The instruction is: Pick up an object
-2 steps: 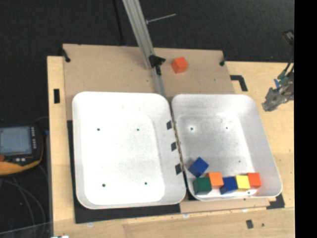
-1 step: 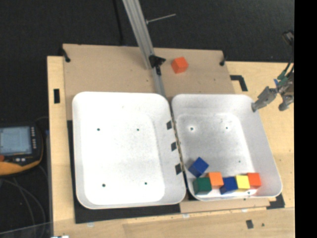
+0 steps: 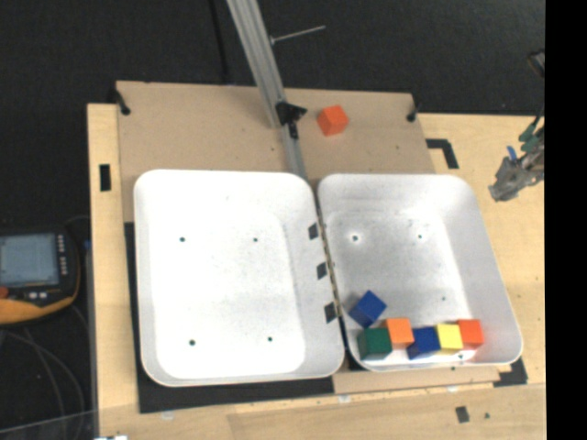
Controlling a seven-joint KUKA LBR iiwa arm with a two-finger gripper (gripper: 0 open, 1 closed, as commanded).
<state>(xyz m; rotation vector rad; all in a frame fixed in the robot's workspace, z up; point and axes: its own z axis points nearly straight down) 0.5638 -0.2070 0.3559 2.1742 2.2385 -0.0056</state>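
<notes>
Small, rigid, light blue cube [image 3: 369, 307] sits apart, just above the block row; grip its flat sides. Gripper [image 3: 510, 180]: fingers' state unclear.

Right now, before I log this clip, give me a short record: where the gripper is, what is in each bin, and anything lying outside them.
gripper: at the view's right edge, beside the right bin, above the bench
right bin: six blocks along the near wall: blue block, green, orange, blue, yellow, orange-red
outside: orange block on the board behind the bins
</notes>
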